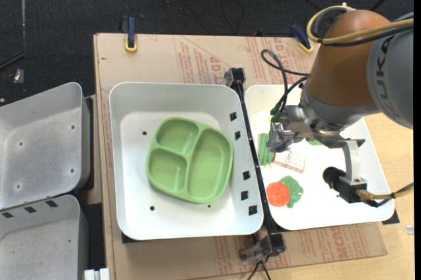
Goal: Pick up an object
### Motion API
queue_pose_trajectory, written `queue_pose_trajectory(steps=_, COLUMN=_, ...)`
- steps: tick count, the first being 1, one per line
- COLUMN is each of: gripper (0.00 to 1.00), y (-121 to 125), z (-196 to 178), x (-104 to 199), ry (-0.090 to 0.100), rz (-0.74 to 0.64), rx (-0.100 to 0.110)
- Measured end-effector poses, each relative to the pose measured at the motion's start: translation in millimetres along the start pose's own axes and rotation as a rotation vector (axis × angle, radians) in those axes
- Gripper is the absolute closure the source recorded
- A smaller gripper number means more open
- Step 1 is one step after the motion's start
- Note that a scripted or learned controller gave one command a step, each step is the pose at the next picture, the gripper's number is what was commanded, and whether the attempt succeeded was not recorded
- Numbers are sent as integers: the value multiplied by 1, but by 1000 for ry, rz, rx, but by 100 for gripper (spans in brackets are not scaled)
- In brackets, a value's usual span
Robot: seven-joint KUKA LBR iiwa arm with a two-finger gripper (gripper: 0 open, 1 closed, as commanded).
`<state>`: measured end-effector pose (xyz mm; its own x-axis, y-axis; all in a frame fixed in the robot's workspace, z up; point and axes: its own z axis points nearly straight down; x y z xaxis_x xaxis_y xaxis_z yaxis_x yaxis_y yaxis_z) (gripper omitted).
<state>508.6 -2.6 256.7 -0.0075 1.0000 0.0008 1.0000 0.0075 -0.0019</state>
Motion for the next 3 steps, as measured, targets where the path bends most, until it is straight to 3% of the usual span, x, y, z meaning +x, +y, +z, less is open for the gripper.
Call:
queue_pose_trajectory(steps=2, gripper=100, y=-1, z=12, x=99, ry=1, rz=-1, rx=-1)
queue_pose_trajectory(steps=3, gripper=0, y=-1, z=12, x=96, ry=-1, rz=5, rx=-1)
